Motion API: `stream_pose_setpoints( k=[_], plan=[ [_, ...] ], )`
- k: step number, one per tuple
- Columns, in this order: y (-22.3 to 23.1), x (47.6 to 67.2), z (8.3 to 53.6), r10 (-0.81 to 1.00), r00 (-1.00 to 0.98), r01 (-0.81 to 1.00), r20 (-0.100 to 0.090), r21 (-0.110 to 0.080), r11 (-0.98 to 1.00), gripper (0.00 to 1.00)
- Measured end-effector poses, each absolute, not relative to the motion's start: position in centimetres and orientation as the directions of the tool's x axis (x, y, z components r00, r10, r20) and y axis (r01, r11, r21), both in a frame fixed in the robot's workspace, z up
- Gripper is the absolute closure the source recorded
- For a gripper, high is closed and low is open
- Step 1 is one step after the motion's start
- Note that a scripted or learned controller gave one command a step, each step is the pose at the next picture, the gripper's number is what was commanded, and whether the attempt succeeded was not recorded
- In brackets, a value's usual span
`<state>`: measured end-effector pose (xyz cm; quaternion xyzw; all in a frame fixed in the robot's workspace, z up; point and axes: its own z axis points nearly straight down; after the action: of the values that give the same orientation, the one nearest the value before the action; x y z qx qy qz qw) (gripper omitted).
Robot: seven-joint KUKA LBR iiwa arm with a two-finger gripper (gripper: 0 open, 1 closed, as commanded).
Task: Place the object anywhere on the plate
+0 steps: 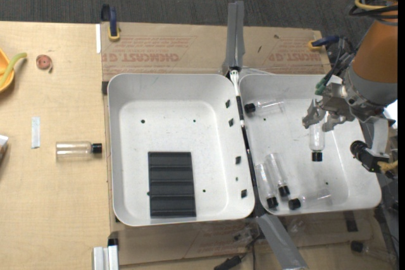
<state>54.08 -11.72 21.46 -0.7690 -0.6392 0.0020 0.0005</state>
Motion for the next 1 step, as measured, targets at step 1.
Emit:
stream_pose_setpoints(
  k=[1],
  plan=[
    [-11.73,54.08,21.47,0.983,0.183,0.983,-0.002,-0.003,-0.183,0.0]
  ],
)
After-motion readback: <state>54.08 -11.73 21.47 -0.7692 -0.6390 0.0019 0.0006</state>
